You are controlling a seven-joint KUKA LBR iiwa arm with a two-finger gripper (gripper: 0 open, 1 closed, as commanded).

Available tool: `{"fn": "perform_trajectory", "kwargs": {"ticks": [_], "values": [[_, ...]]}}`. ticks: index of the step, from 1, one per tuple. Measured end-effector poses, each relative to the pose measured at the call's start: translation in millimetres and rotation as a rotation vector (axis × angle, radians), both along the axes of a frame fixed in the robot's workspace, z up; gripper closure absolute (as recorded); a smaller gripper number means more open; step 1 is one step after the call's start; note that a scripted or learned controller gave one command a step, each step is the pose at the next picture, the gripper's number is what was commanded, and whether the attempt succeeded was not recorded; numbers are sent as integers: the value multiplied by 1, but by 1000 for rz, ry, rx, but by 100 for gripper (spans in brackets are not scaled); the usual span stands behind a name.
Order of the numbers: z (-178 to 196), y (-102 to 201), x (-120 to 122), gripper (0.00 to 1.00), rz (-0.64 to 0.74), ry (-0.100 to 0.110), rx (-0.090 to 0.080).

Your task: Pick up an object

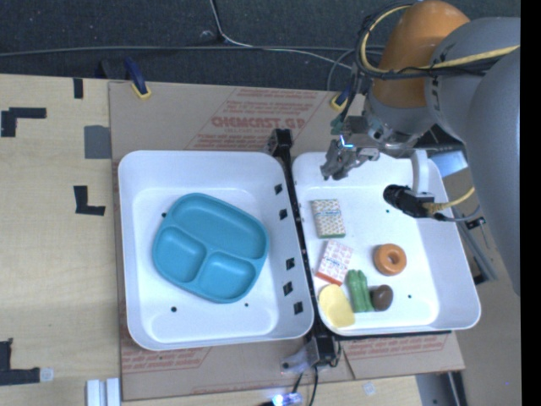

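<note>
My gripper (336, 167) hangs over the far left corner of the right bin (439, 311), with nothing seen between its fingers. Below it in that bin lie a small green-and-white packet (328, 217), a red-and-white packet (335, 262), a brown doughnut (390, 259), a green vegetable (358, 291), a yellow piece (336, 306) and a small dark brown item (382, 296). The nearest one, the green-and-white packet, lies a short way nearer the camera than the gripper.
The left bin (135, 227) holds a blue three-compartment plate (210, 247). A black divider strip (290, 227) runs between the bins. A black cable fitting (409, 200) hangs over the right bin's far right part. Cardboard (220, 117) lies under both bins.
</note>
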State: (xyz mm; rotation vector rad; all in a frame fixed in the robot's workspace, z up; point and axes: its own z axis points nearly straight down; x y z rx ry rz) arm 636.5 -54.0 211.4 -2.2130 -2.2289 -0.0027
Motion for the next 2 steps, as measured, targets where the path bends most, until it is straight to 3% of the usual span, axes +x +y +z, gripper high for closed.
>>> {"fn": "perform_trajectory", "kwargs": {"ticks": [2], "values": [[-4,116,1,100,0,2,0]]}}
